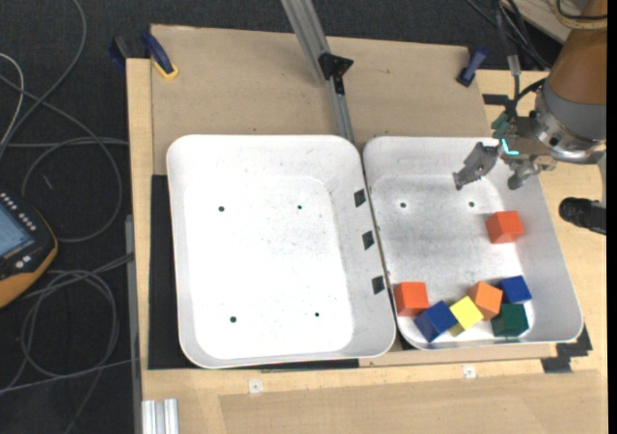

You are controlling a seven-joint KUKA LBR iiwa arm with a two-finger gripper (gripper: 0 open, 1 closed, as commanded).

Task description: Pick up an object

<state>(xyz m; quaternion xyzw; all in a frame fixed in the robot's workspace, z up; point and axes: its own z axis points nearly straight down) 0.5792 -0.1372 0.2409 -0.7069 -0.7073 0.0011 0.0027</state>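
Claw (496,170) hangs over the upper part of the right bin (434,230), on the grey arm (578,94) that reaches in from the right; its two fingers are spread apart with nothing between them. Nearest below it, an orange cube (504,227) lies alone on the bin floor, well clear of the walls. Along the bin's near edge sits a tight cluster: a second orange cube (412,296), a blue cube (436,319), a yellow cube (466,311), a third orange one (488,297), another blue (515,288) and a green one (510,321). Beside it, the left bin (260,249) rests on the tabletop (241,66). The lone orange cube looks the best target, since its neighbours cannot block the fingers. A good grasp would centre the claw above it, line the fingers up with two flat sides, then descend straight before closing.
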